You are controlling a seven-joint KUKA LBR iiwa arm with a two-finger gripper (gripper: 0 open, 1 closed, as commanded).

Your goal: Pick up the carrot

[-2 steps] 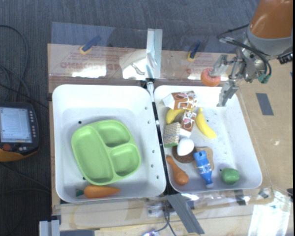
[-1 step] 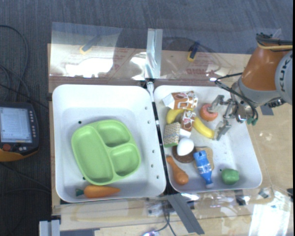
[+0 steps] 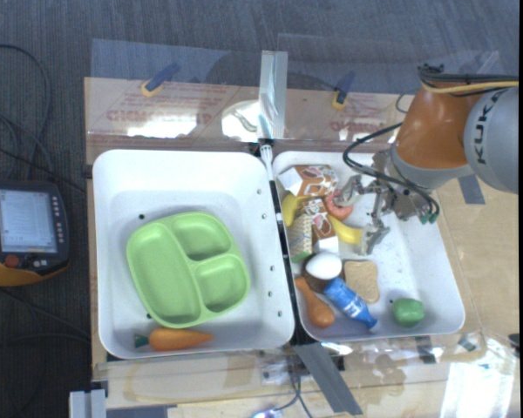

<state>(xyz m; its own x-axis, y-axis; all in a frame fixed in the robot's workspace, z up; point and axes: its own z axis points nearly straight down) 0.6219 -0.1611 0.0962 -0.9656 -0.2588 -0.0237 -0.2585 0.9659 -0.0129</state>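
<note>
Carrot (image 3: 176,340) lies in the left bin (image 3: 113,181), just in front of the green divided plate (image 3: 188,268). Right of that plate, the gripper (image 3: 366,207) hangs open and empty above a banana (image 3: 344,231).

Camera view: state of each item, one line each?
carrot: lying flat in left bin, below the plate, not gripped
green plate: flat in left bin, nothing in its compartments
gripper: over right bin, open, holding nothing
blue bottle: on its side, right bin
banana: lying in right bin
green pepper: resting near right bin's front corner
</note>
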